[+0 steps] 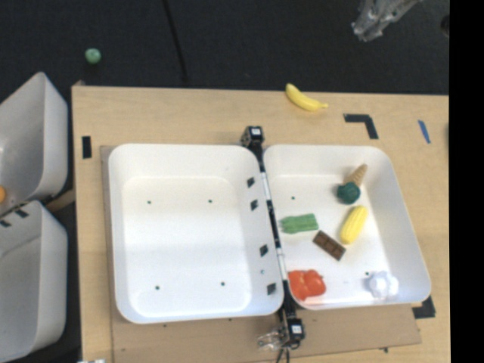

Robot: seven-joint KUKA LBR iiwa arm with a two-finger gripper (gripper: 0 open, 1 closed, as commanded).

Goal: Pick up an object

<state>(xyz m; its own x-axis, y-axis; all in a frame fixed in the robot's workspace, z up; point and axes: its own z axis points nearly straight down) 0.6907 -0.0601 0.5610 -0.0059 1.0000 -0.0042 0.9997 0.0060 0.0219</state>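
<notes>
Grey gripper (376,23) high above right bin (406,225), yellow corn (354,224), green block (299,223)

Right bin (404,203) holds six items: cone (351,186) far, corn (353,224) and bar (329,245) central, block (299,223) left, two near. Banana (305,99) lies on bench (189,116), beyond bins.

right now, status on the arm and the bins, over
Gripper high at top right, off the bench. Right white bin holds yellow corn cob, green block, brown chocolate bar, red pepper. Nothing picked. Yellow banana lies on bench outside.
</notes>
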